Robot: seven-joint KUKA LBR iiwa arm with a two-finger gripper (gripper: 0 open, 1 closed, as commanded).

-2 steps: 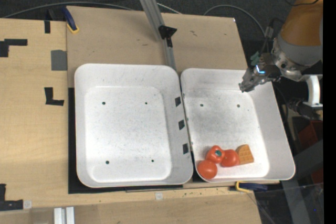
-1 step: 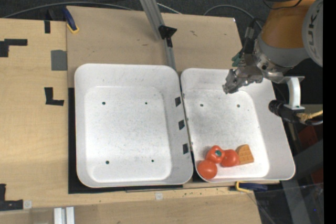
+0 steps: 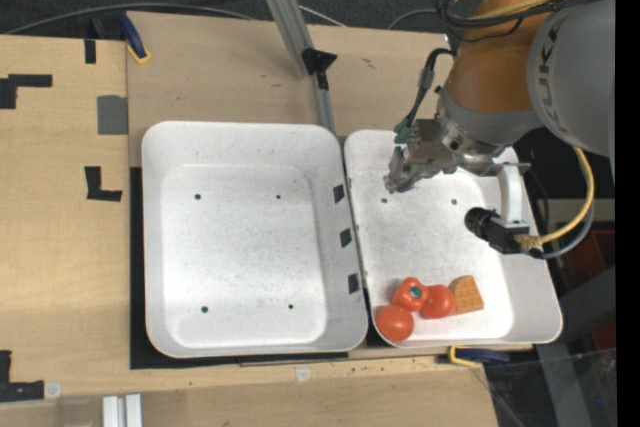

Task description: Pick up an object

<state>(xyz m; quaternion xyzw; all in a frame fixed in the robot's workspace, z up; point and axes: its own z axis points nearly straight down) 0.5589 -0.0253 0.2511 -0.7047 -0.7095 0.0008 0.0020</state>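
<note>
Grey and orange, our arm (image 3: 500, 65) hangs its gripper (image 3: 400, 177) over the right bin's (image 3: 440, 225) far end; its grip we cannot tell. Red toys (image 3: 412, 303) lie near the front rim, well apart.

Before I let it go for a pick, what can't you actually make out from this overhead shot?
- Gripper, camera view: fingers small and dark, partly under the wrist; whether anything sits between them is unclear.
- Red toy in the right bin: its rounded red parts touch; one object or several, unclear.
- Tan block: too small to identify; touching the toy or not is unclear.
- Arm: cut off by the right edge.
</note>
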